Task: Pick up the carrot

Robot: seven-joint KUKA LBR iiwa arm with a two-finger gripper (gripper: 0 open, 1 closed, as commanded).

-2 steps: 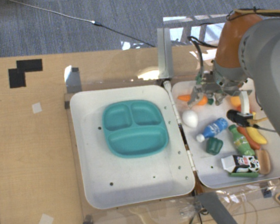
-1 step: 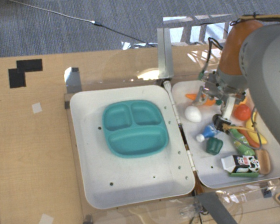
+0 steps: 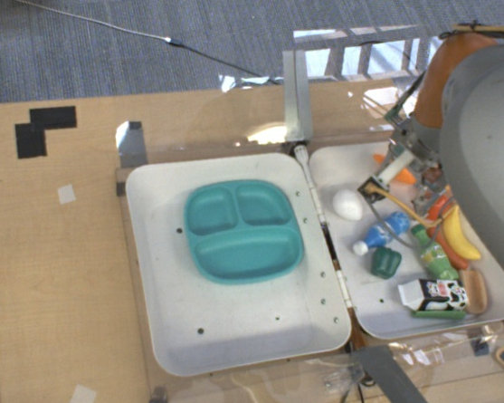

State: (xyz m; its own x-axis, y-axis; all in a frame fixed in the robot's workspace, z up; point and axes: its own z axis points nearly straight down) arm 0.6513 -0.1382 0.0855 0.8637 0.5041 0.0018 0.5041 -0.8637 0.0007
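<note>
Spanning the frame, a pale wooden bench (image 3: pixel 54 293) bears two white bins, with grey carpet (image 3: pixel 123 38) beyond. The left bin (image 3: pixel 174 342) holds a teal plate (image 3: pixel 242 230). Over the right bin (image 3: pixel 339 171) hangs the gripper (image 3: pixel 409 166); how far it is open cannot be told. The carrot (image 3: pixel 444 229) lies just below the gripper, beside the banana (image 3: pixel 460 236), partly hidden. Around the carrot sit a white egg (image 3: pixel 348 204), a blue bottle (image 3: pixel 385 230), a green cup (image 3: pixel 386 262), a milk carton (image 3: pixel 437 294) and a bread roll (image 3: pixel 475 292).
</note>
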